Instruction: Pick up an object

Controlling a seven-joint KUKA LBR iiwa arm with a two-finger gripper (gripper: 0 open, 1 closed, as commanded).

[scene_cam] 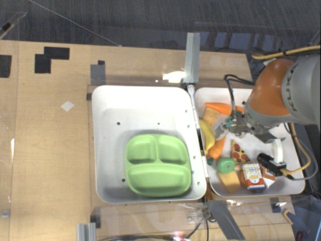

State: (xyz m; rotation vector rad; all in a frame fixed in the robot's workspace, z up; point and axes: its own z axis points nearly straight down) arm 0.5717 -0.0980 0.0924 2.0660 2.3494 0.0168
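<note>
My gripper (224,128) hangs low over the left half of the right bin (296,187), reaching in from the right under the grey arm with its orange band. Toy foods lie around it. A yellow banana (206,132) runs along the bin's left wall, just left of the gripper. An orange carrot (217,146) sits just below it. An orange wedge (218,107) and a tan piece (211,117) lie above it. No object is visibly between the fingers.
Lower in the right bin are a pizza slice (238,152), a green round piece (225,165), a tan block (230,181), a small carton (254,177) and a white bottle (277,149). The left bin (108,109) holds a green divided plate (158,164).
</note>
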